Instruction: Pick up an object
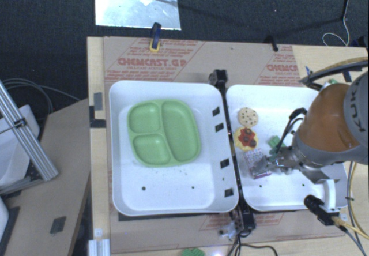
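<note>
Two white bins sit side by side on a tabletop (98, 53). The left bin (121, 191) holds a green divided plate (164, 133). In the right bin (271, 200), the fingers (260, 165) reach down beside a cookie (248, 116) and a red toy (247, 139); their opening cannot be told.

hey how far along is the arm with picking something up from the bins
Early stage. Done: the arm has reached into the right bin, and its hand is low beside a small purple-edged item. In hand: nothing visibly lifted. The cookie and the red toy lie untouched; the green tray sits in the left bin. Left: a secure grasp and a lift.
</note>
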`<state>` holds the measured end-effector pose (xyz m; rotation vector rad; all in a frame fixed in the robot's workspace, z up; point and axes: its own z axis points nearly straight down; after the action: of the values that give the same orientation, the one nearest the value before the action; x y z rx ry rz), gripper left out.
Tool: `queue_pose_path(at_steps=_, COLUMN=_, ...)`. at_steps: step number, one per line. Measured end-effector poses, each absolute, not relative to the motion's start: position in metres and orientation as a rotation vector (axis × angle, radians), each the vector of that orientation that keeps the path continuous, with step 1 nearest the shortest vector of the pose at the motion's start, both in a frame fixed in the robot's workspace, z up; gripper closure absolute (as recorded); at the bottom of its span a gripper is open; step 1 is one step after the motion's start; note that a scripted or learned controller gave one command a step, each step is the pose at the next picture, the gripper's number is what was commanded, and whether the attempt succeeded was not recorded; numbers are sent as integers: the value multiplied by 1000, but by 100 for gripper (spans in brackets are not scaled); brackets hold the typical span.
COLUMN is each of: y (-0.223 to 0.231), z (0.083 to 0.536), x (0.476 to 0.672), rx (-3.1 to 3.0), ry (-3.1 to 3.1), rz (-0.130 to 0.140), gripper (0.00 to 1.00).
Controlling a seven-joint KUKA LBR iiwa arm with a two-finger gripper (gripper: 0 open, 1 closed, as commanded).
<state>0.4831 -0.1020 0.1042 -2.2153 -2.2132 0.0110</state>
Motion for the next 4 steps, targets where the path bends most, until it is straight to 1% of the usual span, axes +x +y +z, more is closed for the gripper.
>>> queue_pose_path(at_steps=1, y=-102, z=122, x=487, rx=-2222, ry=-2223, rz=-3, gripper=100)
queue_pose_path(at_steps=2, y=-102, z=122, x=487, rx=-2222, ry=-2223, rz=-3, gripper=0)
queue_pose_path(at_steps=3, y=-85, z=83, x=486, rx=-2217, ry=-2224, rz=0, gripper=0)
queue_pose_path(at_steps=4, y=-87, z=95, x=488, rx=-2224, ry=-2223, rz=-4, gripper=100)
